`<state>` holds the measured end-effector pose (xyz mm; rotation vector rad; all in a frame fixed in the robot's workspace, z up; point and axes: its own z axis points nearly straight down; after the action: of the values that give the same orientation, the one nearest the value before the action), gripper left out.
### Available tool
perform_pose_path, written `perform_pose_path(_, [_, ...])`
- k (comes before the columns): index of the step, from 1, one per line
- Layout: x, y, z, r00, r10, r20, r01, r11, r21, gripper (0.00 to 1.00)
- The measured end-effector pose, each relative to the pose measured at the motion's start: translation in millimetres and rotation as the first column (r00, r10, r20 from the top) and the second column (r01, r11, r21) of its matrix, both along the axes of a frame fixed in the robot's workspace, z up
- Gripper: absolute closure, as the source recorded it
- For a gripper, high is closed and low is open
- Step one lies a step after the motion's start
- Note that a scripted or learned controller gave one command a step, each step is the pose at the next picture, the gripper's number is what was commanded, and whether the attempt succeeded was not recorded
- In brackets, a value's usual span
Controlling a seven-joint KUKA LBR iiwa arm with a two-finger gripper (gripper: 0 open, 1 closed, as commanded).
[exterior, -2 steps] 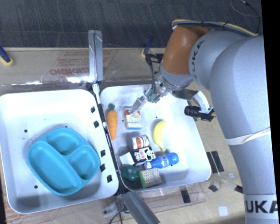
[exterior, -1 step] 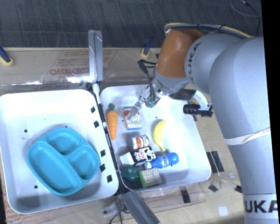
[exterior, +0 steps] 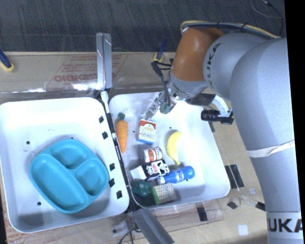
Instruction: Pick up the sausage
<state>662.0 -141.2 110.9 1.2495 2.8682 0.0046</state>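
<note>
My gripper (exterior: 158, 106) hangs over the far edge of the right bin (exterior: 209, 140), just under the orange wrist band. It is above and slightly right of a small white and orange carton (exterior: 146, 131). A small round can with a red-brown label (exterior: 152, 154) lies in the middle of the bin, well below the gripper. Nothing in the bin is clearly recognisable as a sausage. A small dark green shape sits at the gripper's tip, and I cannot make out what it is.
Also in the right bin are a carrot (exterior: 122, 134) by the left wall, a banana (exterior: 172, 145), a black and white carton (exterior: 155, 169), a blue bottle (exterior: 179, 174) and green items (exterior: 157, 192). The left bin (exterior: 10, 119) holds a blue divided plate (exterior: 69, 174).
</note>
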Motion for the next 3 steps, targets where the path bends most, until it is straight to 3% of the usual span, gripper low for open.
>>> perform_pose_path(1, [0, 0, 0, 1.000, 0.000, -0.001, 0.000, 1.000, 0.000, 0.00])
perform_pose_path(2, [-11, -17, -13, 0.938, -0.346, -0.009, 0.346, 0.938, 0.005, 0.00])
perform_pose_path(3, [-3, -23, -13, 0.824, -0.566, -0.007, 0.566, 0.824, 0.006, 0.00])
